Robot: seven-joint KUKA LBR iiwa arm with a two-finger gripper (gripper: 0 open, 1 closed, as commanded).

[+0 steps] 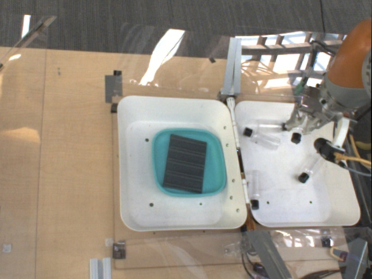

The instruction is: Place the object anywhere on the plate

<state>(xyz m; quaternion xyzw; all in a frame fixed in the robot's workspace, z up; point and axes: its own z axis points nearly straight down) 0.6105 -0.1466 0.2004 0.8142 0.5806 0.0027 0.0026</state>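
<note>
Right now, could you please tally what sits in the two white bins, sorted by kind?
Teal plate: 1
Dark ribbed block on that plate: 1
Clear tubes with black caps, in the right bin: 3
Total: 5

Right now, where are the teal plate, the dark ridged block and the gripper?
teal plate (217,166): camera view, bare right rim.
dark ridged block (185,163): camera view, centre of its top.
gripper (297,127): camera view, between its fingertips.

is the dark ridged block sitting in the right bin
No, the dark ridged block lies on the teal plate in the left bin, apart from the right bin.
</note>
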